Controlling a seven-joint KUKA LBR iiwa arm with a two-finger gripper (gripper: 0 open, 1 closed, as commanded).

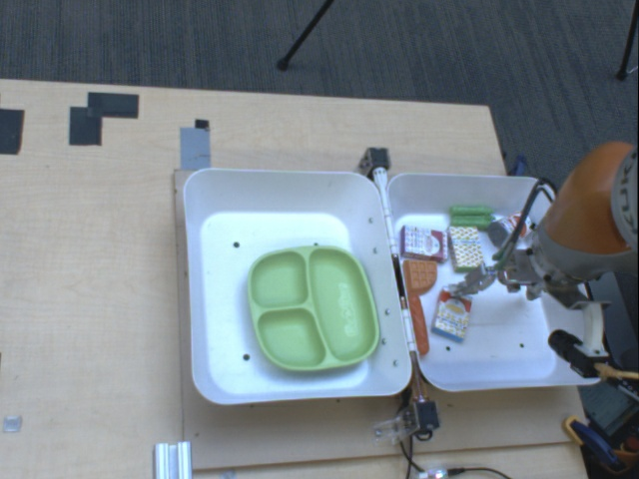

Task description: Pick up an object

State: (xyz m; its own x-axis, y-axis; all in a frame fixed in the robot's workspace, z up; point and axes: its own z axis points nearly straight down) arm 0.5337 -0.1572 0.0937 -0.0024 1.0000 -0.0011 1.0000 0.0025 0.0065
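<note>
Several small packets lie in the right bin (pixel 519 352) around the pincer (pixel 467 285): a red-and-white one (pixel 452 316) just below it, a patterned one (pixel 465 246) above, an orange strip (pixel 418 302) to its left. The pincer hovers low (its state I cannot tell). Far left sits a green divided plate (pixel 314 308).

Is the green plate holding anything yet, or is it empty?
Empty. All three compartments of the green plate show bare green; the small items lie in the right bin.
</note>
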